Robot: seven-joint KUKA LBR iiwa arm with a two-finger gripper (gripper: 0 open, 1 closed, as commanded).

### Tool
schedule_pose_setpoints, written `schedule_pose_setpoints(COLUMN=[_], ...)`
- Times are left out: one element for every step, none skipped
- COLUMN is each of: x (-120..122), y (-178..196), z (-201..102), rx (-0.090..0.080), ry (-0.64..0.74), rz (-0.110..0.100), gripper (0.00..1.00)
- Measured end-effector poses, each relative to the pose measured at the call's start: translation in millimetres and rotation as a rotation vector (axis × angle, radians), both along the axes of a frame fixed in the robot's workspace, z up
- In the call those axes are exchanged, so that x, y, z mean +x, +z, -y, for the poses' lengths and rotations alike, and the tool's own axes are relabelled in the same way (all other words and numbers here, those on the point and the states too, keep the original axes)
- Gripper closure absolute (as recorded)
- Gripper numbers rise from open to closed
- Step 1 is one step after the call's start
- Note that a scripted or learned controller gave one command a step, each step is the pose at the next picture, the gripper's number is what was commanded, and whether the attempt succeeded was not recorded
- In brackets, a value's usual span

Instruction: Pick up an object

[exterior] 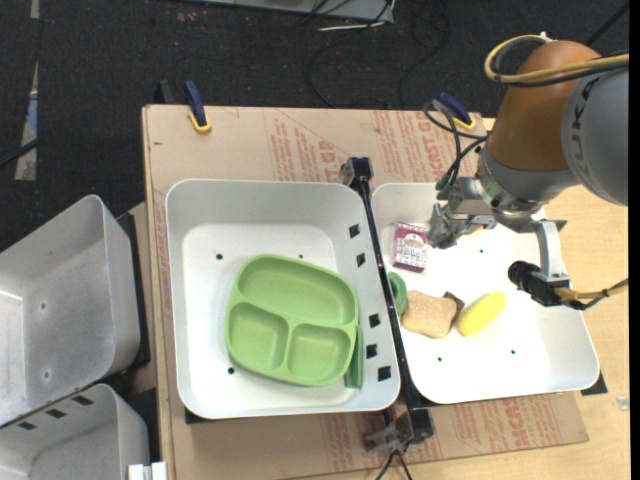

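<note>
Jaws [452, 223] sit low over the right bin [560, 368], at about 12 o'clock in it, just right of a small purple-and-white packet [410, 246]; I cannot tell how far they are open, and nothing shows between them. Candidate objects lie apart from the jaws: the packet at 10 o'clock in that bin, a tan sponge-like piece [430, 314] and a yellow lemon-shaped item [482, 313] near 8 o'clock, with a green divided plate [292, 320] in the left bin [200, 218]. By my judgement the pick is not yet done: closing on one object and lifting it remain.
</note>
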State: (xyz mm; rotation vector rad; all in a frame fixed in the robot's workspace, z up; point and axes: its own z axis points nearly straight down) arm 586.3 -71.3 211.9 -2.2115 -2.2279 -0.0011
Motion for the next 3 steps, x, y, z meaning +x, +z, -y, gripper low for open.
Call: schedule_pose_setpoints(x=[-16.0, -23.4, -51.3], y=[12.9, 17.8, 23.3], z=[-43.9, -90.7, -146.1], rx=[-0.001, 0.0, 0.0], ry=[-0.001, 0.001, 0.002], rz=[0.0, 0.0, -0.002], gripper=[1.0, 1.0, 1.0])
